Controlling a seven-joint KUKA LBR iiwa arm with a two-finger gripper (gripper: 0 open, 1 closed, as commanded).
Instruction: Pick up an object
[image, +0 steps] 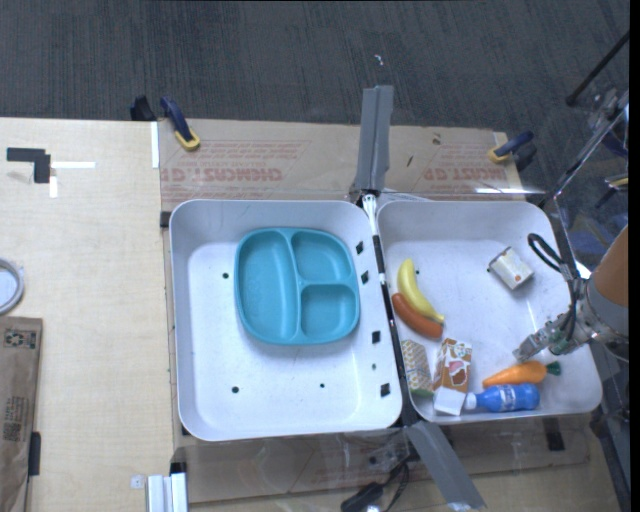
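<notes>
Right bin (480, 225): jaws (535, 345) above carrot (515, 375), blurry, grip state unclear.

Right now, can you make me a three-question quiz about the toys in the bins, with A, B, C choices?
1. Where is the blue plate?
A. left bin
B. right bin
C. on the floor

2. What colour is the banana?
A. purple
B. yellow
C. black

3. How does the blue bottle sit?
A. upright
B. lying down
C. on the plate

Answers:
1 A, it rests in the left bin.
2 B, it is yellow, beside the hot dog.
3 B, it lies along the right bin front edge, below the carrot.
</notes>
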